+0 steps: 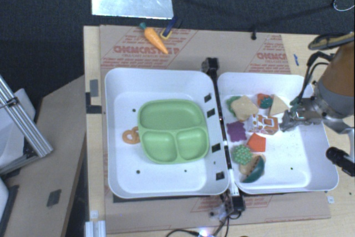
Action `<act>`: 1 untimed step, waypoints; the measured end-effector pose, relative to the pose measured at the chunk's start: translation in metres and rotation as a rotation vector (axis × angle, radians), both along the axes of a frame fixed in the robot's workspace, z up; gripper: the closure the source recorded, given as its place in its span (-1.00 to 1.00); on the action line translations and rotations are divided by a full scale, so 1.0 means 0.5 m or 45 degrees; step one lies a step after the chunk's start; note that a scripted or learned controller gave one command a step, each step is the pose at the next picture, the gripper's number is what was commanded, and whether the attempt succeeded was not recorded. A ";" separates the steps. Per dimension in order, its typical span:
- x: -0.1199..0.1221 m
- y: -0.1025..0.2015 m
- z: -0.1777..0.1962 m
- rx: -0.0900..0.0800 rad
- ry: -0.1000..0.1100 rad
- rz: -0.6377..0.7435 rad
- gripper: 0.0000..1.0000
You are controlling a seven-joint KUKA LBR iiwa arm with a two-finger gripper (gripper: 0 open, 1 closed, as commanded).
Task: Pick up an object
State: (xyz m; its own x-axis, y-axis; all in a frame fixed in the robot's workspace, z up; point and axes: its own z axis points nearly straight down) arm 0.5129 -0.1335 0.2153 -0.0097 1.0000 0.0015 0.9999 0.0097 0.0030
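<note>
The right bin [316, 175] holds a pile of small toy foods: a tan bread piece [242, 106], a purple piece [236, 131], an orange block [256, 142], a green bumpy piece [242, 153], a teal piece [252, 175] and a white-and-orange piece [265, 124]. My gripper [289, 120] sits low in this bin, just right of the white-and-orange piece. Its fingers point left toward the pile. I see nothing held between them.
The left bin [119, 91] holds a green divided plate [171, 130] and an orange pretzel-shaped piece [131, 136]. A toy carrot [155, 39] lies on the cardboard behind the bins. A black divider [217, 119] runs between the bins.
</note>
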 end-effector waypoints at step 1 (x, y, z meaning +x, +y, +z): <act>0.038 0.083 0.006 -0.002 -0.001 -0.001 1.00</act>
